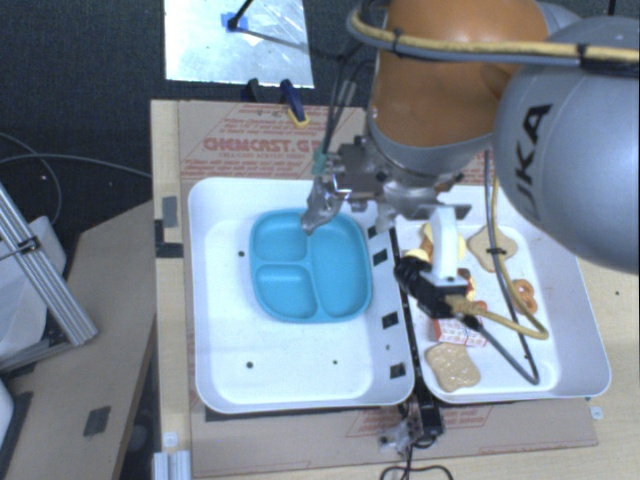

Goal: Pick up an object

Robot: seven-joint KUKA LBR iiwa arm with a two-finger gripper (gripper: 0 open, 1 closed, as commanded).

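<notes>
Dark carpet behind and around a tan bench (115,268), with a silvery sheet (235,28) lying flat at the far side. Reaching in from the right, big and close to the lens: grey arm (560,138), orange band bulging above the wrist. Under both bins, a cardboard sheet (250,143) with red lettering along its far edge.

Side by side on that sheet: left bin (290,373) and right bin (572,340), both white and shallow, touching along the middle. Lying flat in the left bin, toward its far right part: blue plate (310,278), split into three compartments, nothing in any of them.

Down at the plate's far rim, tip right at the blue edge: gripper (317,218). Open or closed, cannot tell; contact with the rim equally unclear.

Scattered in the right bin, well apart from the plate: tan biscuit (452,366) near the front wall, small red-and-white packet (462,334) just behind it, pale pretzel shape (497,248) farther back, little ring-shaped piece (522,295) between.

Clipped at the cardboard's far edge: blue clamp (292,103).
</notes>
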